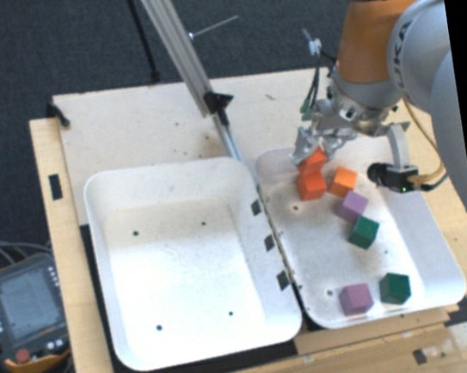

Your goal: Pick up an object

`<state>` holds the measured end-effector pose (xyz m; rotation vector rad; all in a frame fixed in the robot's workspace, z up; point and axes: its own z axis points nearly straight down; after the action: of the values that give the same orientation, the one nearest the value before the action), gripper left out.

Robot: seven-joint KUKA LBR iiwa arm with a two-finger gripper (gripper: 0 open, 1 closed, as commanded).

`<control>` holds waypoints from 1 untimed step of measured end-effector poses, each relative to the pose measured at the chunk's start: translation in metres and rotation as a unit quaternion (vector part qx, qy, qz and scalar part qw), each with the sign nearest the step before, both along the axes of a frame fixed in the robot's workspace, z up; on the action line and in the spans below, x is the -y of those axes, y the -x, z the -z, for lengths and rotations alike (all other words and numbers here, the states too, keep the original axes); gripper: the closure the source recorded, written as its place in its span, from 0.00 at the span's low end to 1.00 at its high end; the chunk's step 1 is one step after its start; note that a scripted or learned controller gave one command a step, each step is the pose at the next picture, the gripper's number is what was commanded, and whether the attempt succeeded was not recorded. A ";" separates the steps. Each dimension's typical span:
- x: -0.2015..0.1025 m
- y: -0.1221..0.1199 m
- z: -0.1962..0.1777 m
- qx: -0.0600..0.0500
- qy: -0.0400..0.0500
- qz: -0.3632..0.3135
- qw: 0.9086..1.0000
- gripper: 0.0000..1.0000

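Orange-red block [311, 180], right of frame centre at the upper left of the right bin [433, 238], looks pinched between the gripper's [313, 159] narrowed fingers; probably light, rigid and smooth, it is best clamped squarely across opposite flat faces.

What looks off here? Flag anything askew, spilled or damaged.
Nothing stands out. The blocks lie loose inside the right bin, none spilled onto the bench. The orange block sits tilted right at the end effector.
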<state>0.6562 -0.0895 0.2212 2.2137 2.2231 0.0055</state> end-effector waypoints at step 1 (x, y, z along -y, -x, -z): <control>0.009 -0.003 -0.049 0.000 0.000 0.000 1.000 1.00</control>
<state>0.6595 -0.0990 0.2703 2.2132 2.2227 0.0052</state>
